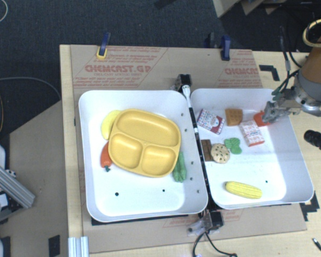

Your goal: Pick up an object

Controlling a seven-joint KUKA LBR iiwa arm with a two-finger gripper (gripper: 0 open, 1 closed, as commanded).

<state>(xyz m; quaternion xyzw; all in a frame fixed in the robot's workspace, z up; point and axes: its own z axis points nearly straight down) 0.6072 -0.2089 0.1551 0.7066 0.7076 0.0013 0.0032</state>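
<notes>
The claw [271, 113], its opening not discernible, is poised beside the red-and-white packet [252, 133]; that packet could be missed.

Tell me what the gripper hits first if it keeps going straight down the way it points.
Probably the small orange-red item right beneath the gripper, near the right bin's back edge. Depth is hard to judge from this slanted view, so it might land on bare bin floor beside it.

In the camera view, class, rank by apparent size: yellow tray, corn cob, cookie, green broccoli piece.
1. Yellow tray, by far.
2. Corn cob.
3. Cookie and broccoli piece look too alike to rank.
</notes>
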